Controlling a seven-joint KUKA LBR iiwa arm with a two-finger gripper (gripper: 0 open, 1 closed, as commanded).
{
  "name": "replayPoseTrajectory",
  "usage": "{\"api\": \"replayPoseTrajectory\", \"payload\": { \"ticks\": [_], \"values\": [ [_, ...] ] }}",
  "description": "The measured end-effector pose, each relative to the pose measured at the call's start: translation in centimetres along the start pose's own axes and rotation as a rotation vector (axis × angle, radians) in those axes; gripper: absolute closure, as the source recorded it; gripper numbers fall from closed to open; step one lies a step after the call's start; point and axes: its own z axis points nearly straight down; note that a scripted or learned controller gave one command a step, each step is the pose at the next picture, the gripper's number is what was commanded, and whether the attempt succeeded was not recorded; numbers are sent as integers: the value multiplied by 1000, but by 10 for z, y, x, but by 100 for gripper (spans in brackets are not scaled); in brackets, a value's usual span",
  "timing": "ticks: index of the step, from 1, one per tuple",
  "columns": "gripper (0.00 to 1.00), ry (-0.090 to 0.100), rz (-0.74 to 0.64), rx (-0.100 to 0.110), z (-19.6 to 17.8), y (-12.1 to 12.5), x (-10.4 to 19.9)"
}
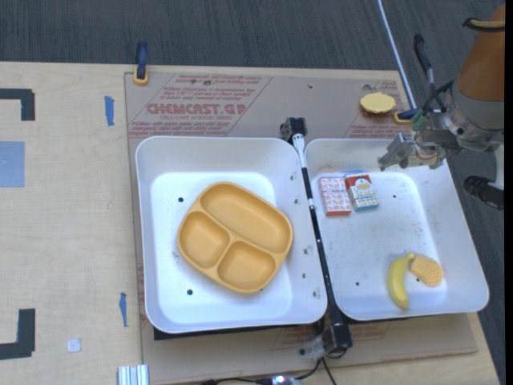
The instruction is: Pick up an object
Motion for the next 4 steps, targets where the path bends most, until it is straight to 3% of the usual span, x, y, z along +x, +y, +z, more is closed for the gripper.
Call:
{"api": "replayPoseTrajectory", "payload": {
  "ticks": [1, 2, 3, 4],
  "values": [
    [0, -1, -2, -8, 126, 49, 13],
    [100, -3, -3, -6, 117, 48, 13],
    [100, 0, -1, -2, 31, 11, 72],
    [100, 0, 1, 1, 14, -57, 69]
  ]
}}
